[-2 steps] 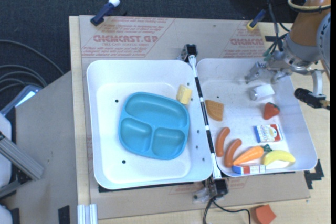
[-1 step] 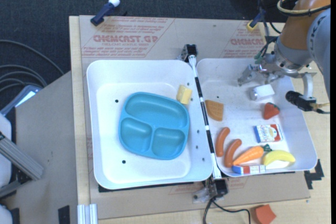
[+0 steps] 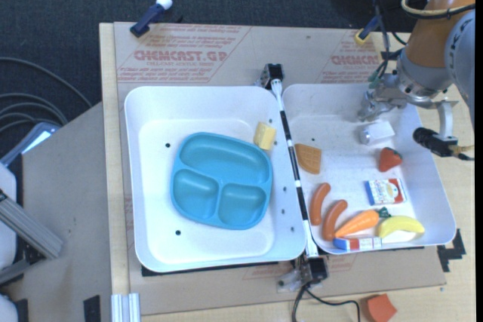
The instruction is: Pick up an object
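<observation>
The gripper (image 3: 375, 111) hangs over the far part of the right white bin (image 3: 447, 200), and it is too small and blurry here to tell how it is set, so nothing can be said to be held. The grey arm with the orange band (image 3: 441, 26) comes in from the side and bends down to it. Just below the gripper, toward the camera, lies a small pale grey-white block (image 3: 375, 133), and it looks like the closest thing to grab. A little further toward the camera and off to the arm's side sits a small red toy piece (image 3: 389, 159). Below that is a small white carton with red and blue print (image 3: 386, 191). Further off, near the front wall of the bin, lie a yellow toy banana (image 3: 401, 225), an orange toy carrot (image 3: 356, 222) and two red-orange toy sausages (image 3: 327, 209). A tan toy slice of bread (image 3: 308, 157) rests over by the wall between the bins. In the other bin, well apart from the gripper, sit a blue plastic plate with three sections (image 3: 221, 180) and a small yellow block (image 3: 264, 136). The step in hand seems to be the reach: the gripper is getting lined up above a thing but has not picked one up yet. Next it likely needs to go straight down over the pale block, close around it, and lift it clear of the bin floor.
</observation>
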Tool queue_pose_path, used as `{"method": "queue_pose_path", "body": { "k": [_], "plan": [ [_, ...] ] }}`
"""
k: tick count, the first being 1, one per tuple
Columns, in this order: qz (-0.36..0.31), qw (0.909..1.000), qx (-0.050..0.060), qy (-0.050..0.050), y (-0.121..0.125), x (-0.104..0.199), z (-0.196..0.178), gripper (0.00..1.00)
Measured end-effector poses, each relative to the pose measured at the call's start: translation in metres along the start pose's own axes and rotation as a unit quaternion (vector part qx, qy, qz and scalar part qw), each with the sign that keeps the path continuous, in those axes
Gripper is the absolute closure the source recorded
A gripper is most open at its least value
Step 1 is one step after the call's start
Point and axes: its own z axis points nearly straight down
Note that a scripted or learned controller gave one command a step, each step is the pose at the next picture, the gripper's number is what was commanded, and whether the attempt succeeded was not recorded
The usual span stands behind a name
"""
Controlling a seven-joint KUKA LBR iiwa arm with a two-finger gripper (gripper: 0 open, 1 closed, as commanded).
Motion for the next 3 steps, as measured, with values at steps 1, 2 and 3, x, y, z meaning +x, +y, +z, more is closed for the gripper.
{"method": "queue_pose_path", "body": {
  "k": [1,2,3],
  "plan": [
    [0.000,1.0000,0.000,0.000,0.000,0.000,0.000,0.00],
    [0.000,1.0000,0.001,0.001,-0.001,-0.013,0.010,0.00],
    [0.000,1.0000,-0.001,0.000,0.000,-0.013,0.000,1.00]
  ]
}}
